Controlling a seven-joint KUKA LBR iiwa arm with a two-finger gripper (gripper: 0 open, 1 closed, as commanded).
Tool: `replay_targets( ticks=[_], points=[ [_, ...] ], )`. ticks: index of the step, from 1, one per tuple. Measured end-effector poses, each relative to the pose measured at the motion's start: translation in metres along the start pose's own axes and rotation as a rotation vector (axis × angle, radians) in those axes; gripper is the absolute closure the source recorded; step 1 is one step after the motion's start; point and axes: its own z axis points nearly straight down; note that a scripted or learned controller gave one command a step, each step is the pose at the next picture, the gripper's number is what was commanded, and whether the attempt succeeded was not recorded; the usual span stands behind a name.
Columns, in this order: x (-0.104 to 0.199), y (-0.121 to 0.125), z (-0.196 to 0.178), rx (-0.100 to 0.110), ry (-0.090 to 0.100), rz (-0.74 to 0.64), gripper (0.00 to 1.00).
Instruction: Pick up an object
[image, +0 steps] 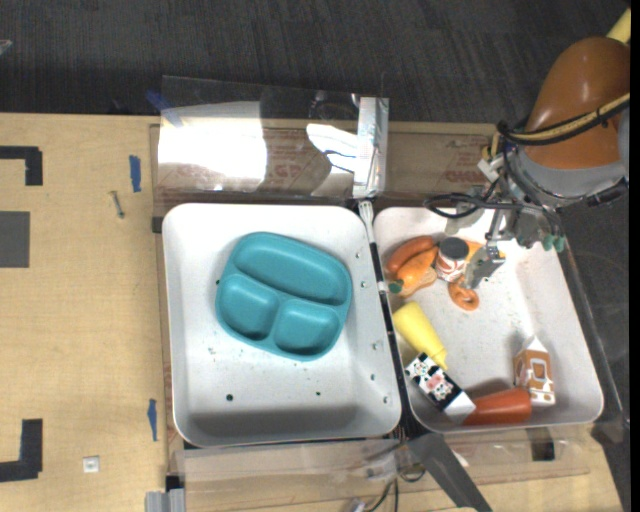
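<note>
The right bin (575, 330) holds several items. An orange toy vegetable (411, 257) lies at its far left beside a small white and orange jar (453, 254). In front of the jar sits a small orange ring (463, 297). A yellow bottle-like piece (420, 334), a black and white patterned box (438, 384), a red piece (498, 405) and a small orange and white carton (535, 369) lie nearer the front. My gripper (487, 263) hangs low over the far part of this bin, just right of the jar and above the ring. Nothing visibly sits in it.
The left bin (190, 330) carries a teal divided plate (284, 293). A clear plastic sheet and a metal strip (369, 145) stand behind the bins. The arm's grey and orange wrist (580, 100) looms over the right bin's far right corner.
</note>
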Motion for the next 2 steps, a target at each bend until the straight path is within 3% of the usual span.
replay_targets(
  ticks=[1, 2],
  points=[
    [0.074, -0.027, 0.11, 0.0, -0.001, -0.168, 0.0],
    [0.129, -0.031, 0.108, 0.008, -0.032, -0.224, 0.0]
  ],
)
